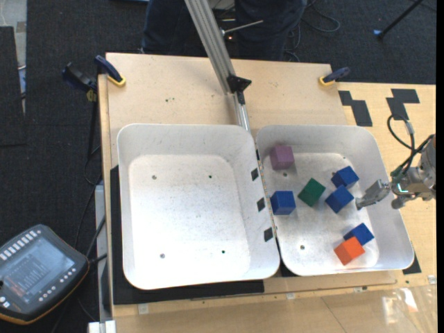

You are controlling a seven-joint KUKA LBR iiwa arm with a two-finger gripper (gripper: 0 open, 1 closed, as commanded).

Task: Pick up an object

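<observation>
6 blocks (313,192) in right bin (374,151); left bin (132,144) beside it.

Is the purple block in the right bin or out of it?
In. The purple block sits on the floor of the right bin, near its back left corner, apart from the other blocks and far from the claw.

Wooden bench (180,92) on dark carpet floor (48,151).

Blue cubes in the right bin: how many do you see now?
4: blue cube by divider, upper blue cube, middle blue cube just below it, lower blue cube touching the orange cube. None appear hidden.
</observation>
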